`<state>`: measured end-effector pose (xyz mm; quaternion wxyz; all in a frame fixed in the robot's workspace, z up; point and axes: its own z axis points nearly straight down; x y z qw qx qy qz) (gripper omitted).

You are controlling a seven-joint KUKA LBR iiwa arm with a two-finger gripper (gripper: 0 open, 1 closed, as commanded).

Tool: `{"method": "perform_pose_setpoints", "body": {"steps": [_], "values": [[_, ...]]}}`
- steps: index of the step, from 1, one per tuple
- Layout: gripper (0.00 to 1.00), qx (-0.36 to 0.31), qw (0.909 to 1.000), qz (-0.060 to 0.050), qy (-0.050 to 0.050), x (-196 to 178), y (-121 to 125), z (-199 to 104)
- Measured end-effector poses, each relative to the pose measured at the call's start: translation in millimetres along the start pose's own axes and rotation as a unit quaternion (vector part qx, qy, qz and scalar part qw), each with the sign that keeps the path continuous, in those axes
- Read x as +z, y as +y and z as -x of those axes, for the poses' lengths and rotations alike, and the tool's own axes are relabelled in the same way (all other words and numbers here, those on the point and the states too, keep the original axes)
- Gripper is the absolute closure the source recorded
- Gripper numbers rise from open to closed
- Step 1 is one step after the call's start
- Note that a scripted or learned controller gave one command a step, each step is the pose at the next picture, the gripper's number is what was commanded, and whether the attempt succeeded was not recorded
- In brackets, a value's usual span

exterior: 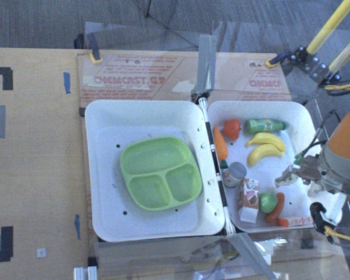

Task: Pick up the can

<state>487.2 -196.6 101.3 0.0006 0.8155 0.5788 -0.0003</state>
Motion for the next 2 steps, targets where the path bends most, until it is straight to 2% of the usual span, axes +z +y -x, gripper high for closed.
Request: {"method": "perform_pose_setpoints", "body": {"steps": [1,2], "values": [[0.00,0.005,1.0000,0.003,0.001,12.7,45.5,-17.5],[0.00,0.005,1.0000,0.003,0.001,12.7,45.5,-17.6]]}}
